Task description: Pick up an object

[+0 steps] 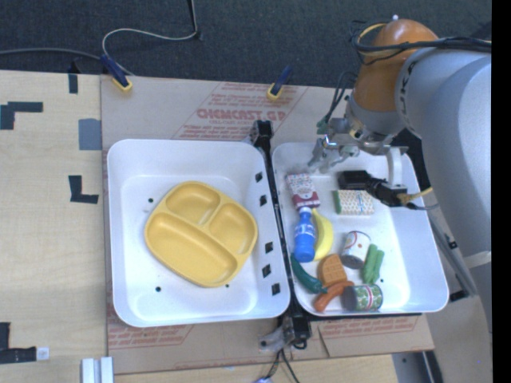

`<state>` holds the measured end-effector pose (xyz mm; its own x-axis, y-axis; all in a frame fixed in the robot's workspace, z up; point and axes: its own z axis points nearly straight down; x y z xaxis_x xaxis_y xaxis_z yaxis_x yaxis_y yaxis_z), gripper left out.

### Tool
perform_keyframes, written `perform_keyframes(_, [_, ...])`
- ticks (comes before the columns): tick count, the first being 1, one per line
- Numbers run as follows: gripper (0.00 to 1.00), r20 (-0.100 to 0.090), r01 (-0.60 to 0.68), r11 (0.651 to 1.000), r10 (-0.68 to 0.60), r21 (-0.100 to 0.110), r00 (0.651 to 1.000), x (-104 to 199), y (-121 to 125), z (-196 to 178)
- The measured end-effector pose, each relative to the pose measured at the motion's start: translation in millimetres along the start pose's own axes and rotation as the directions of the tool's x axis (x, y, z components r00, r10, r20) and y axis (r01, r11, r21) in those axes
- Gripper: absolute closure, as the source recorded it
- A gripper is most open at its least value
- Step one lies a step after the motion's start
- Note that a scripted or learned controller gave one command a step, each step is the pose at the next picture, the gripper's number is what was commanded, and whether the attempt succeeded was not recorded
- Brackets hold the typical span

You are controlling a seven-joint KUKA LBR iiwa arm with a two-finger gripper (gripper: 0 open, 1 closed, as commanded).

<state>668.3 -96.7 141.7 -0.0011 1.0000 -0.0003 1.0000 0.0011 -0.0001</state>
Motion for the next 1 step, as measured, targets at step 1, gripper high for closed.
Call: perform_keyframes(1, [1.0, 0.0, 0.0, 1.0, 0.0, 0.0, 1.0, -0.1, -0.1, -1.4])
